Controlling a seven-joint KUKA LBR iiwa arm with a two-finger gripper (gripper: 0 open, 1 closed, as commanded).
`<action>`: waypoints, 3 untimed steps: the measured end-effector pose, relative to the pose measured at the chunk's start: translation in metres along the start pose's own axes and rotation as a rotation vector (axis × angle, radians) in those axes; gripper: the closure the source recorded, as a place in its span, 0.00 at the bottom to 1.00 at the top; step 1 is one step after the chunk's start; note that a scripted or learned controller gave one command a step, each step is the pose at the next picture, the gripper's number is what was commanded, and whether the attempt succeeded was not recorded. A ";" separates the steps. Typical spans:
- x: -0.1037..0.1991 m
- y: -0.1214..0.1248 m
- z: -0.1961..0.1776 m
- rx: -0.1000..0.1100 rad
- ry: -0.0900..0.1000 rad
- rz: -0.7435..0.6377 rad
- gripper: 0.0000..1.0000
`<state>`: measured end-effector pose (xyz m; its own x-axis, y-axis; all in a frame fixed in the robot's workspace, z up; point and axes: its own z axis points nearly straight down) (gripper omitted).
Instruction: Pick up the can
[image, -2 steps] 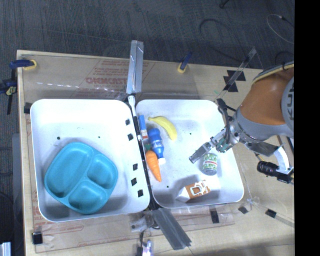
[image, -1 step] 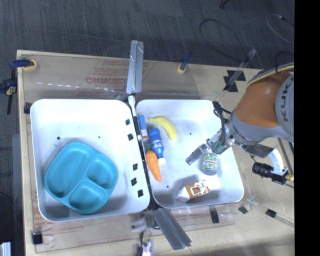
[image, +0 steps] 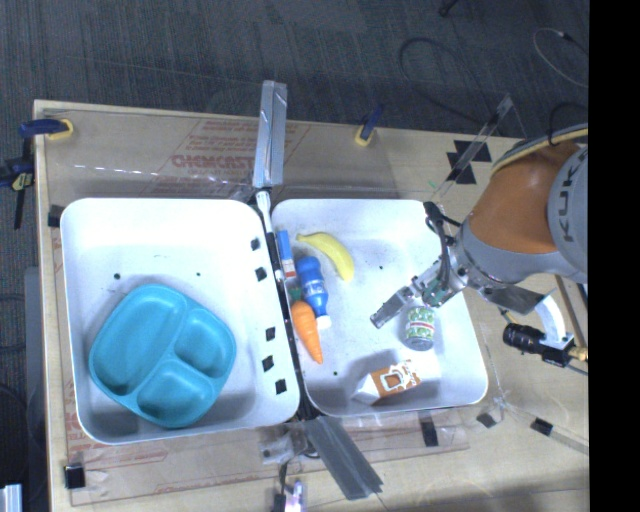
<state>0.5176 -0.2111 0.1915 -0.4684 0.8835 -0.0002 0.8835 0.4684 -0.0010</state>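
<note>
The can (image: 421, 328), silver with a green and white label, sits in the right bin (image: 350, 222) near its right wall. My gripper (image: 412, 304) hangs just above the can's upper left side. It is open: one grey finger (image: 388, 311) reaches out to the left and the other finger (image: 438, 291) is above the can's top. The can is not between the fingers. The grey arm with its orange band (image: 520, 205) comes in from the right.
The right bin also holds a banana (image: 334, 252), a blue bottle (image: 313, 285), a carrot (image: 307, 331) and an orange carton (image: 394, 381) just below the can. A blue divided plate (image: 160, 353) lies in the left bin (image: 150, 230).
</note>
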 end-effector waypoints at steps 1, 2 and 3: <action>0.000 0.045 -0.086 -0.003 -0.003 -0.253 0.00; 0.000 0.045 -0.086 -0.002 -0.003 -0.253 0.00; -0.001 0.002 0.033 0.001 0.001 -0.243 0.00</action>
<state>0.5200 -0.2105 0.1582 -0.6673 0.7448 0.0016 0.7448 0.6673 -0.0018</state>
